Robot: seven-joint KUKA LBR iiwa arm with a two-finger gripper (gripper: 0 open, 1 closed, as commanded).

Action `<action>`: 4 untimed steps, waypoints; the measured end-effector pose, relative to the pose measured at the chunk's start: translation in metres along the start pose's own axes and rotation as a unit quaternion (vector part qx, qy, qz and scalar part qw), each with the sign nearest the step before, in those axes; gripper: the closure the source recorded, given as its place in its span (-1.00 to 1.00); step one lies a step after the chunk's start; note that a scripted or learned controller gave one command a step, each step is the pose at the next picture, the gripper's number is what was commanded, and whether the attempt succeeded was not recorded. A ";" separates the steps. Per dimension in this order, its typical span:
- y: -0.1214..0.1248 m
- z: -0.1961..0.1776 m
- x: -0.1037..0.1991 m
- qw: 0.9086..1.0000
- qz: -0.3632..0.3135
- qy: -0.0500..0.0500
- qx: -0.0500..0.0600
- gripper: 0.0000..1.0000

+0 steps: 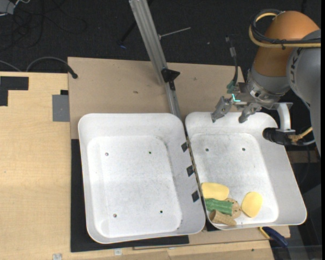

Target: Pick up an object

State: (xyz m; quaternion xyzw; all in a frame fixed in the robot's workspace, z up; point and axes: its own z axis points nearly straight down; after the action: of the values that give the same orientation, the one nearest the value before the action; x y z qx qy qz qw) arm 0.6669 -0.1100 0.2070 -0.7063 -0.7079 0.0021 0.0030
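The bench [38, 161] carries 2 shallow white bins side by side. The left bin [131, 229] sits at 9 o'clock from its neighbour, and the right bin [276, 161] holds every loose thing on show.

The arm [292, 47] comes in from 3 o'clock and hangs over the far rim of the right bin, at about 12 o'clock on that bin. Its claw [232, 111] is spread, the 2 fingers standing apart with nothing between them.

The things to pick lie crowded at the near end of the right bin, around 6 o'clock and well apart from the claw. A yellow oval piece [214, 190] lies near the divider, touching a green piece [219, 205] just at its 6 o'clock. A tan block [223, 217] sits right against the green piece, near the front rim. A rounder yellow piece [252, 203] lies at 3 o'clock from them, just beside the heap.

I judge this to be the approach step, with no grasp begun. The next move calls for travel toward 6 o'clock, then a descent onto 1 piece. The rounder yellow piece looks the easiest target, since it has the most free space around it.
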 end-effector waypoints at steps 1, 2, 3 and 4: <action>0.001 -0.003 0.000 1.000 -0.001 -0.001 -0.002 -1.00; -0.010 0.053 0.002 1.000 0.001 0.000 0.000 -1.00; -0.012 0.112 0.011 1.000 0.001 0.000 0.001 -1.00; -0.012 0.116 0.011 1.000 0.002 -0.001 -0.001 -1.00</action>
State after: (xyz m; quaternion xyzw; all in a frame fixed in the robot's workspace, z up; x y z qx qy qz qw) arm 0.6540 -0.0990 0.0909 -0.7077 -0.7065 0.0015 0.0017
